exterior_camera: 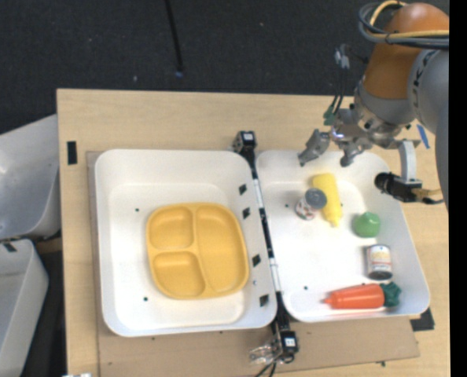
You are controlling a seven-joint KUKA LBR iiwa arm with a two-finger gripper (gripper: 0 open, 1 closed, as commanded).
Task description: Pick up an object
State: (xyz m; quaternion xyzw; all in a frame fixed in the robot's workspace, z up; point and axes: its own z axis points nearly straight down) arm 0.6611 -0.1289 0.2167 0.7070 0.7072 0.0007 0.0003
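From my remote station I see the right bin [296,289] holding a yellow banana-shaped toy [329,197] beside a small grey-capped jar [310,203], with a green ball [366,225], a tin [380,261] and an orange carrot [362,297] nearer the front. The gripper [330,151] hangs above the bin's far edge, fingers spread and holding nothing, the arm [395,61] rising to the right. The left bin [115,289] bears a yellow divided plate [196,250].

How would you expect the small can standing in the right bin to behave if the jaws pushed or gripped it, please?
The small can looks rigid, so it should probably keep its shape when gripped. It stands upright and is short, so a low push would likely slide it, a high one tip it. Once on its side its round body would probably roll toward the toy carrot or the bin wall.
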